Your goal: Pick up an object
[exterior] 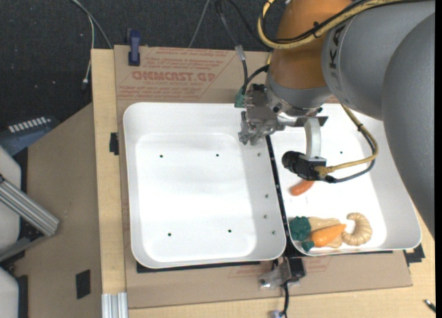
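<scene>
**Arm over the bins' divide**

The gripper (pixel 254 132) hung above the rim between the left bin (pixel 193 240) and right bin (pixel 387 192); whether its fingers were open or closed could not be told. A carrot (pixel 328 236), a green toy (pixel 300 229) and a beige piece (pixel 358 229) lay at the right bin's near edge, an orange piece (pixel 301 187) farther in.

Arm (pixel 387 54) cut off at right edge, right bin (pixel 387 171) partly hidden beneath it

1. You have two bins side by side: the left bin (pixel 193 192) and the right bin (pixel 387 192).
2. In the right bin's near-left corner lies a cluster of toy foods (pixel 330 231).
3. Just beyond it sits a small carrot-like piece (pixel 301 187).
4. The gripper (pixel 254 128) hangs over the bins' shared far edge.
</scene>
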### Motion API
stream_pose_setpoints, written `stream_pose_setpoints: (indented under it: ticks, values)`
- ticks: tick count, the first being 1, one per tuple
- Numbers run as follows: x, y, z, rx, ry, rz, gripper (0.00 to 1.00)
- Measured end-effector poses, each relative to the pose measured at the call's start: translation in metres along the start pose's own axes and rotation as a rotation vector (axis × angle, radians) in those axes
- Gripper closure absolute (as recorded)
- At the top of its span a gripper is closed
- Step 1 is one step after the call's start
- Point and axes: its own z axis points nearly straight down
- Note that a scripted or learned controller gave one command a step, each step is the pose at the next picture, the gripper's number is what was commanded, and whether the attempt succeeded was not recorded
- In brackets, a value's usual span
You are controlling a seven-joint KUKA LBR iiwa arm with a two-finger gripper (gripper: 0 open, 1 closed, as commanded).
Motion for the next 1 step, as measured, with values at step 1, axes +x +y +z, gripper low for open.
stream_pose_setpoints:
  ticks: [1]
  values:
    - [-0.0029,0.0001,0.0002,0.000,-0.001,0.004,0.00]
